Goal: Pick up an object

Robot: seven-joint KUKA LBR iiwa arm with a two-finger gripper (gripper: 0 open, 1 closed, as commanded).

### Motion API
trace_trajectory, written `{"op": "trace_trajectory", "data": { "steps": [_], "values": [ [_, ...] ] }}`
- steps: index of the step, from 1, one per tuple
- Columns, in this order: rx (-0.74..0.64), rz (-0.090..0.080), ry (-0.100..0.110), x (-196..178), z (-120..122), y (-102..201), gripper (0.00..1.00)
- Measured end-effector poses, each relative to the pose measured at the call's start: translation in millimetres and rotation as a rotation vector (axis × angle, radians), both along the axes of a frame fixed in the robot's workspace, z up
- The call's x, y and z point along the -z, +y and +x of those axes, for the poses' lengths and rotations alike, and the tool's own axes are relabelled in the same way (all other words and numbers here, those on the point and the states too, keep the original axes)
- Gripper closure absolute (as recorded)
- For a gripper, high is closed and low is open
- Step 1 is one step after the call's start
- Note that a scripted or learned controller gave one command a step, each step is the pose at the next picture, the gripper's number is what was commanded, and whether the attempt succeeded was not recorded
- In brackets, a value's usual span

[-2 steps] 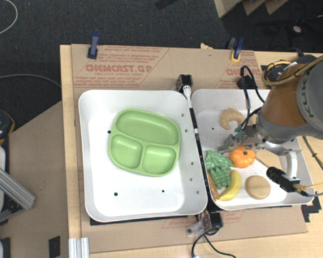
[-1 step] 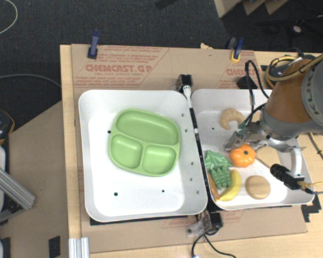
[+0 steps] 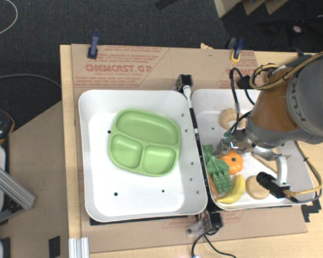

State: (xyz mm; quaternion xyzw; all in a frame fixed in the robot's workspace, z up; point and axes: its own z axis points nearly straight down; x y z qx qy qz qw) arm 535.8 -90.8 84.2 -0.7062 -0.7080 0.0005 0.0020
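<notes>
Camera view: the gripper [image 3: 230,144] is seen low in the right bin [image 3: 204,104], just above an orange fruit [image 3: 234,163]; whether its fingers are apart or together cannot be told, hidden by the wrist. Beside the orange fruit are seen a green toy [image 3: 218,172], a yellow banana [image 3: 234,192], a tan round piece [image 3: 255,188] and a beige ball [image 3: 228,117] further back. A green divided plate [image 3: 146,142] is seen in the left bin [image 3: 97,181].
</notes>
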Motion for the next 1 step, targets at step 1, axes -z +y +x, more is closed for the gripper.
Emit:
{"op": "trace_trajectory", "data": {
  "steps": [1],
  "values": [
    [-0.006,0.001,-0.016,-107.0,8.7,70.0,1.00]
  ]
}}
